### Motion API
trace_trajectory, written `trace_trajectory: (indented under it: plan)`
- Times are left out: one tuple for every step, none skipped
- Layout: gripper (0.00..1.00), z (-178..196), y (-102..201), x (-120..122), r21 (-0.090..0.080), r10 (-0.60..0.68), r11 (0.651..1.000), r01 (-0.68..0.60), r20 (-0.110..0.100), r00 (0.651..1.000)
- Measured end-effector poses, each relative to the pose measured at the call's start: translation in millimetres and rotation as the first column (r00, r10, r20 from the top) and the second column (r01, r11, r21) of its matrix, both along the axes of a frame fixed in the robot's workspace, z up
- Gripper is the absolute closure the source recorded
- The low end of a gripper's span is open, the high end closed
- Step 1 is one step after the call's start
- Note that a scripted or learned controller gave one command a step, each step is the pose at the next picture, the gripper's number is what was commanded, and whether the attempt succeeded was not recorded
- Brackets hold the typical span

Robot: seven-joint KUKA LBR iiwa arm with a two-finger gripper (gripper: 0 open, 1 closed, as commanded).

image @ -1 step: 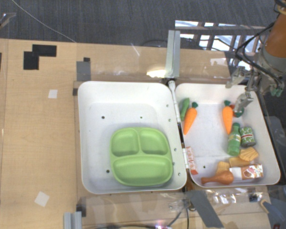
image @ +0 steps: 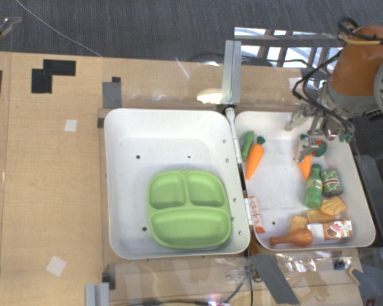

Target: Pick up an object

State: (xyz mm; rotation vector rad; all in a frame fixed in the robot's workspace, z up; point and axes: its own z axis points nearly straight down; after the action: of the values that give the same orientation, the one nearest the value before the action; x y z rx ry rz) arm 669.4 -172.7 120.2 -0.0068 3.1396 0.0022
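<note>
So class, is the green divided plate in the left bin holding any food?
Empty. The green divided plate lies flat in the left bin, all three compartments showing bare green.

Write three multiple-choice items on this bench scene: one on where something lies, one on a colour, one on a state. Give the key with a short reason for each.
1. Where does the green divided plate lie?
A. In the left bin
B. In the right bin
C. On the wooden bench outside both bins

2. What colour is the small bottle in the right bin?
A. Blue
B. Green
C. White

3. How does the gripper stand?
A. Far over the left bin
B. Parked off the bench
C. Low over the right bin's upper part, at a small orange piece

Key: 1 A, the plate sits in the lower half of the left bin. 2 B, the bottle is green, beside a dark green can. 3 C, the gripper hangs inside the right bin just above the orange piece.
</note>
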Motion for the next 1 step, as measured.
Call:
trace_trajectory:
  plan:
    - [0.00, -32.1, -19.8, -41.8, -0.001, -0.095, 0.995, 0.095, 0.006, 0.995]
